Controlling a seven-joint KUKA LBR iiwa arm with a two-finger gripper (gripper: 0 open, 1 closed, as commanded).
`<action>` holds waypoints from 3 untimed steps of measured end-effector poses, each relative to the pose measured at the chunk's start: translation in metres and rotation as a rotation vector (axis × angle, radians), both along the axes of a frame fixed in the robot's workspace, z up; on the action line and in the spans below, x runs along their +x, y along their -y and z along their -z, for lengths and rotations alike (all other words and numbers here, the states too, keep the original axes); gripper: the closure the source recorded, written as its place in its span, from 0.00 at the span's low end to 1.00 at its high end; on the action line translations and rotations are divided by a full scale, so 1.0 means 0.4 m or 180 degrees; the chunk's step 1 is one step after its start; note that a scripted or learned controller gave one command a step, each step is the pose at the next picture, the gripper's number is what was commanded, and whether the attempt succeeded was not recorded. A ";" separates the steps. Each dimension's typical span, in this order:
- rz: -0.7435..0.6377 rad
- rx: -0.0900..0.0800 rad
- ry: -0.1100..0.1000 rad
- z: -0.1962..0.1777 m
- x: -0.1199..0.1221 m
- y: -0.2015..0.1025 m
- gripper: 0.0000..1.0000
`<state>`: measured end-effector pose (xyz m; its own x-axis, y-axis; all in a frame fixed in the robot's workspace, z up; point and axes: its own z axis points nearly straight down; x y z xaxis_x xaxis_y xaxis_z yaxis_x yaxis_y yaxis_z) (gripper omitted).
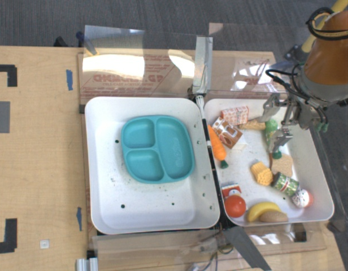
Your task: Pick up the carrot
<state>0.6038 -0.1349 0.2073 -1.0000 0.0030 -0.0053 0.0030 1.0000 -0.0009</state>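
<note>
Carrot [218,148]: lies in the right bin [321,179], hard against its left wall, long axis running from about 11 to 5 o'clock, green tip at the lower end.
Gripper [280,130]: hangs over the upper right part of the right bin, at about 2 o'clock from the bin's middle; whether it is spread or pressed together I cannot tell, and nothing is seen between its parts.
Carrot from gripper: at about 8 o'clock, well apart, with the boxes between them.
Arm [329,55]: comes in from the upper right, orange band above the wrist.
Boxes: a red-and-white box [235,116] at 1 o'clock from the carrot, and a brown-and-white box [226,132] just beside the carrot's upper end.
Green piece [271,126]: just beside the gripper, on its left.
Corn [262,173]: near the bin's middle, at 4 o'clock from the carrot.
Can [285,183]: green, at 4 o'clock from the corn.
Tomato [235,206]: at 6 o'clock from the carrot, near the bin's lower left corner.
Banana [262,210]: just right of the tomato, along the lower wall.
Left bin [100,151]: holds a teal divided plate [158,148] at its middle.
Surface [33,151]: brown board, at 9 o'clock from both bins.
</note>
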 end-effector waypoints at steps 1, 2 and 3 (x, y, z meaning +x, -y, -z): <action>-0.0161 -0.0005 0.0023 0.273 -0.106 -0.047 0.00; -0.0376 -0.0002 0.0025 0.294 -0.167 0.014 0.00; 0.0315 0.0001 0.0027 0.293 -0.189 -0.088 0.00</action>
<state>0.5284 -0.0996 0.0901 -0.9947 0.1018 -0.0139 0.1018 0.9948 -0.0001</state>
